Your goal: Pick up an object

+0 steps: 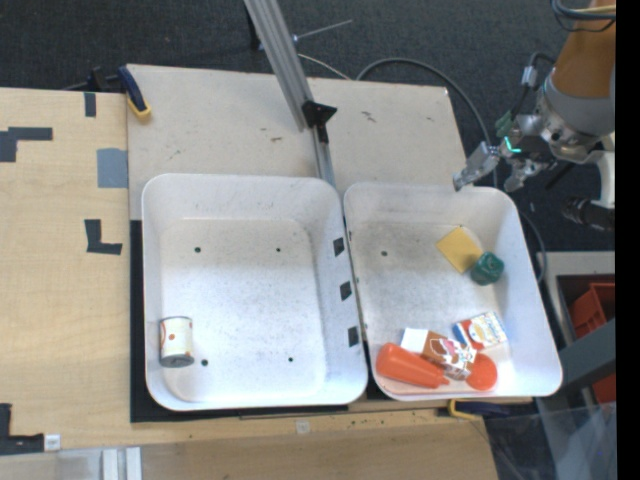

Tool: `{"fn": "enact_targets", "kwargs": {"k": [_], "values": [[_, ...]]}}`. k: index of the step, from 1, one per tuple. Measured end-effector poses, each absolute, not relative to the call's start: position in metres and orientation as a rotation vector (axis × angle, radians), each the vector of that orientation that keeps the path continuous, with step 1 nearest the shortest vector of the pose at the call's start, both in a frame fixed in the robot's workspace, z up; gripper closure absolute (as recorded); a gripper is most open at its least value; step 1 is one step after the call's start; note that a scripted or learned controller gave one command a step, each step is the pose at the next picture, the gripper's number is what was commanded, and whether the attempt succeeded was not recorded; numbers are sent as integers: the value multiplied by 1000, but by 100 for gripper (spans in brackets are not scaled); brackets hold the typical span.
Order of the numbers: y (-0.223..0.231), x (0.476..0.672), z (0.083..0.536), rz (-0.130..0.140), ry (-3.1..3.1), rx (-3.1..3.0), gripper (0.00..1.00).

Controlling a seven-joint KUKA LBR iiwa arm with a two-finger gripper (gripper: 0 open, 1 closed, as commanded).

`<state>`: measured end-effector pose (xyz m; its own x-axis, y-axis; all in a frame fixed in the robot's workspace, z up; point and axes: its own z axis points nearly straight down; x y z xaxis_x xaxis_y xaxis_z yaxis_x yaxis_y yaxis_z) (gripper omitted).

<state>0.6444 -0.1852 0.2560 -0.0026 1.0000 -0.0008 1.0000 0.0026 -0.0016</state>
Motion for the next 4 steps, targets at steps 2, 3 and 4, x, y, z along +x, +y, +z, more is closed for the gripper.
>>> {"fn": "enact_targets", "kwargs": {"k": [2,3,4], "values": [[-183,639,147,7,-2221,-2217,0],[-182,638,92,7,-2221,-2216,0],[-181,640,106,3,-2225,-2217,100]]}}
